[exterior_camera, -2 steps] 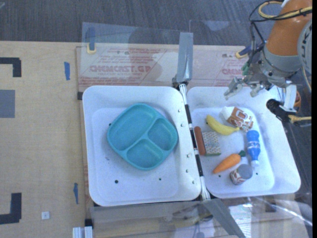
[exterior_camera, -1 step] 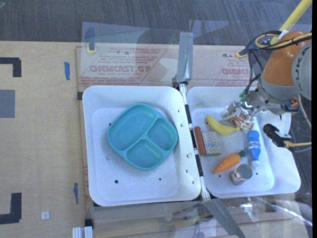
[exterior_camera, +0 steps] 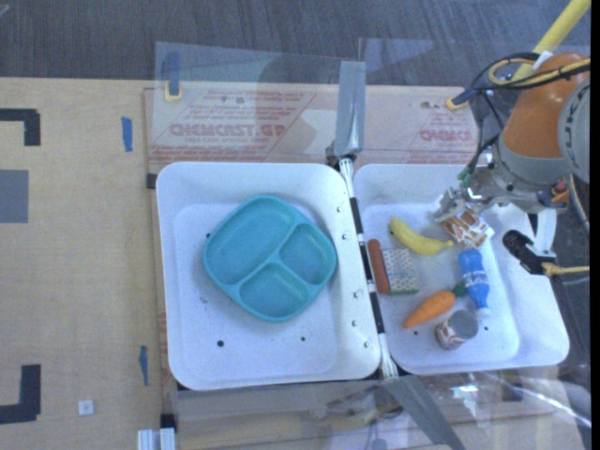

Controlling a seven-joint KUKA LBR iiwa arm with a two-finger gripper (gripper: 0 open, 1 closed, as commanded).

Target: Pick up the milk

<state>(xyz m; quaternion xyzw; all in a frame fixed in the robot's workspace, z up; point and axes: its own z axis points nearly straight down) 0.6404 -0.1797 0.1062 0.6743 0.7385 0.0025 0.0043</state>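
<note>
Toward the far right corner of the right bin (exterior_camera: pixel 536 343): milk (exterior_camera: pixel 465 227), a small brown-and-white carton, tipped over, long axis slanting from the far-left down to the near-right. Directly over its far end: gripper (exterior_camera: pixel 459 201), hanging from the grey arm with the orange band; whether the fingers are spread or pressed together cannot be told. Just left of the carton: banana (exterior_camera: pixel 418 240), lying across the bin floor. Nearer the front edge: blue bottle (exterior_camera: pixel 474 277), carrot (exterior_camera: pixel 431 308) and a small can (exterior_camera: pixel 455 331), close together. By the left wall: hot dog (exterior_camera: pixel 378 265) beside a sponge-like square (exterior_camera: pixel 401 271). Left bin (exterior_camera: pixel 187 354): a teal divided plate (exterior_camera: pixel 270 258), well apart from the carton.
</note>
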